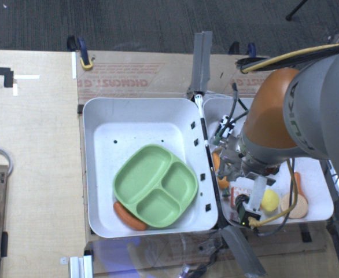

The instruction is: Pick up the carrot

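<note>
The grey arm [325, 103] with its orange band bends low over the right bin [315, 172] and hides much of it. The gripper [228, 165] sits near that bin's left wall, and whether it is open or closed cannot be told. The carrot [217, 160] lies there against the wall, with only orange bits showing beside and under the gripper. Near it rest a yellow lemon [270, 200], a tan round biscuit [297, 208] and a thin red-orange stick [297, 181]. The left bin [100, 120] holds a green divided plate [155, 185] with a sausage [129, 216] tucked at its lower edge. Both bins stand on a pale wooden bench [30, 149], and dark carpet [129, 10] lies beyond.
</note>
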Controlling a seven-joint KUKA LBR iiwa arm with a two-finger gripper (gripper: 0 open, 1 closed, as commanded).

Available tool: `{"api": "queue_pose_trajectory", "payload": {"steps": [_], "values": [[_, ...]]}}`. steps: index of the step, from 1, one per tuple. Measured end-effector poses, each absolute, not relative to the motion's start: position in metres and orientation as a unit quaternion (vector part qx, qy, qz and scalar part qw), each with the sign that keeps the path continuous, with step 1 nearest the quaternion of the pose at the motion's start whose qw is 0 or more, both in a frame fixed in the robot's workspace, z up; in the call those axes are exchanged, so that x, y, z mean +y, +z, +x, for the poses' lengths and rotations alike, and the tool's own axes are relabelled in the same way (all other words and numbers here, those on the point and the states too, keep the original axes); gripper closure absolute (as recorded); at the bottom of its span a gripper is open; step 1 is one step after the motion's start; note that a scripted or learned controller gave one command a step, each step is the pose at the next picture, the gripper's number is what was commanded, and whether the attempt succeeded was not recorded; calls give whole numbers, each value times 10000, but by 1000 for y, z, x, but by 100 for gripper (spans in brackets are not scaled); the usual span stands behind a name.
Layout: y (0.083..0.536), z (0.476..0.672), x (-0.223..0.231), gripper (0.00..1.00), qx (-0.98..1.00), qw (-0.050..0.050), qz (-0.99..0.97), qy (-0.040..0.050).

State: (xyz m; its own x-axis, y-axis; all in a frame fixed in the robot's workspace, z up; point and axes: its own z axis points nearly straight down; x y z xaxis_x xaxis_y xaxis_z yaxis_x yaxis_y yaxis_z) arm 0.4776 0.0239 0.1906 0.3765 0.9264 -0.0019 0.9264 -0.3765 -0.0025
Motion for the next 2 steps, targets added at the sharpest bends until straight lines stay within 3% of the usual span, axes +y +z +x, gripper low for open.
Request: {"api": "queue_pose_trajectory", "payload": {"steps": [1,2], "values": [[191,477,75,100,-7378,14,-6750,23],[204,478,76,100,-8177,2,-5757,10]]}}
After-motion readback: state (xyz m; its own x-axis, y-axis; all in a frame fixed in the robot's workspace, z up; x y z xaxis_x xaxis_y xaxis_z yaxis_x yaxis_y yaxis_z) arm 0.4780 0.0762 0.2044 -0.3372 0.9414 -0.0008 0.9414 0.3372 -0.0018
